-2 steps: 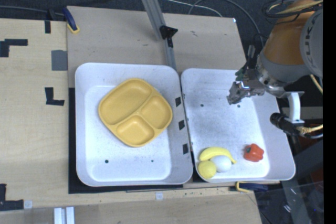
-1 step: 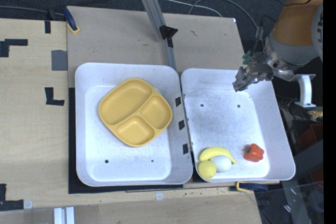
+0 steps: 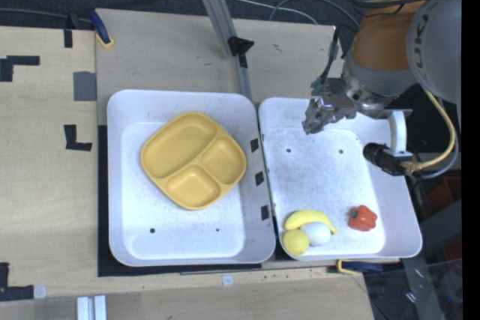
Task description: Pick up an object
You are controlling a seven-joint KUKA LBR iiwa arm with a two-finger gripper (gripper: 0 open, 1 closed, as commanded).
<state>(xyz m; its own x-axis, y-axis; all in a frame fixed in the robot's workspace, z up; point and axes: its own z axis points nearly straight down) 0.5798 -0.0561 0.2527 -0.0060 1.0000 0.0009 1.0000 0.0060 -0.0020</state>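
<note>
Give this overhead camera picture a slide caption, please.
Gripper hovers over the right bin; banana and red pepper below.

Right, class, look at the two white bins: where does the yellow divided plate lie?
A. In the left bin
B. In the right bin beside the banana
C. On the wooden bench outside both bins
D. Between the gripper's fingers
A: the yellow divided plate rests flat in the left bin, while the banana lies in the right bin, under the gripper.
</note>
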